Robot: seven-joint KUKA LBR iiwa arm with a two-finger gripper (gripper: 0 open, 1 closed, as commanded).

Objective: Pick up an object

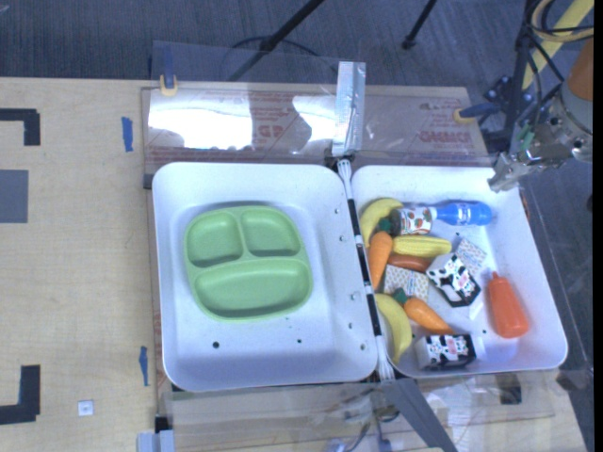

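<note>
Hovering above the far right corner of the right bin (542,281), the gripper (509,169) sits at the end of the arm that reaches in from the right, and how far apart its jaws stand cannot be told from this angle; nothing is seen held in them. The step in hand looks like the approach, with no object picked yet. All the candidates lie crowded in the right bin: a blue bottle (462,214) nearest the gripper along the far side, a small can (415,220) beside it, two bananas (375,217) (396,323) by the divider, two carrots (379,257) (426,314), a black-and-white cow-patterned carton (453,278) in the middle, a second one (446,349) at the near edge, and an orange bottle (508,306) lying apart toward the right wall. The left bin (170,281) holds a green divided plate (249,261). The next move probably calls for lowering over one item with room around it; the blue bottle or the orange bottle seem easiest, since the middle pile is tightly packed and jaws could catch on neighbours there.
</note>
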